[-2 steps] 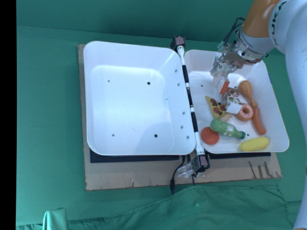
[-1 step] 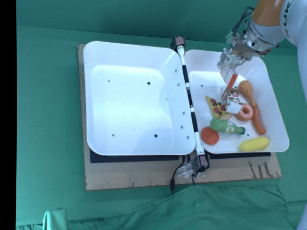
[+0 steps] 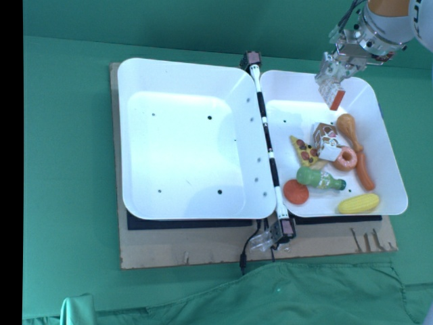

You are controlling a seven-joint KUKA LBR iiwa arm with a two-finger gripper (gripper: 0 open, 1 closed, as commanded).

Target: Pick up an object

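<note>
While the jaws (image 3: 333, 87) at upper right pinch a small red block (image 3: 336, 99) over the right bin (image 3: 389, 158), it looks light, stiff, smooth — best gripped across its flat sides.

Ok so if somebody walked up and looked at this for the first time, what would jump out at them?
Probably the heap of bright toy food crowded into the lower half of the right bin: a pizza slice, donut, green bottle, tomato and corn cob. Next, the gripper above that bin's upper part, with a small orange-red object at its fingers. The left bin is a big white expanse beside them.
</note>
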